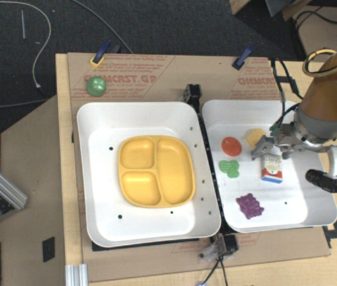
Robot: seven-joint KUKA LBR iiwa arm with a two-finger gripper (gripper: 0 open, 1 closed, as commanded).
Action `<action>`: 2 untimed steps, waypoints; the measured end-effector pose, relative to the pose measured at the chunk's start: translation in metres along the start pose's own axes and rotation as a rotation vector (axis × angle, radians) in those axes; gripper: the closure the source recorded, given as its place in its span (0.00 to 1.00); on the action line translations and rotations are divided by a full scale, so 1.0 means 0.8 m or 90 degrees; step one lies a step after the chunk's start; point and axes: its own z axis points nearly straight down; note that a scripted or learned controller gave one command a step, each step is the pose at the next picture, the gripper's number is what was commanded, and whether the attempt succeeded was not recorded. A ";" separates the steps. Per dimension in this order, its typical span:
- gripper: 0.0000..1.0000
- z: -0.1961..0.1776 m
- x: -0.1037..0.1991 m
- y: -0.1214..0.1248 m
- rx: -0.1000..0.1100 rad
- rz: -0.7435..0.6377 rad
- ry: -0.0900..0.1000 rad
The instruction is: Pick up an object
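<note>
From above, the bench carries two shallow white bins side by side on a cardboard sheet (156,70). The left bin (96,177) holds a yellow divided plate (156,170) with three compartments, lying flat near the bin's middle. The right bin (311,210) holds the loose items: a red round piece (231,146) toward its upper left, a yellow piece (254,137) just beside it to the right, a green piece (230,168) below the red one, a purple grape-like cluster (250,205) lower down near the front, and a small white carton (271,170) with red and blue markings standing near the bin's middle. The grey arm, with its orange band (326,97), reaches in from the right, and its gripper (274,149) sits directly over the top of the carton; whether it is spread, closed or gripping the carton cannot be told from this angle. A green ball (96,86) rests on the cardboard outside the bins, near the back left corner, close to a blue-and-yellow clamp (101,53); a second blue clamp (243,57) grips the back edge farther right.
</note>
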 end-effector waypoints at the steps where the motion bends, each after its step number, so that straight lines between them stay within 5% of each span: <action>1: 0.00 0.038 -0.002 0.002 -0.002 0.000 -0.003; 2: 1.00 0.019 -0.003 0.006 -0.011 0.000 -0.006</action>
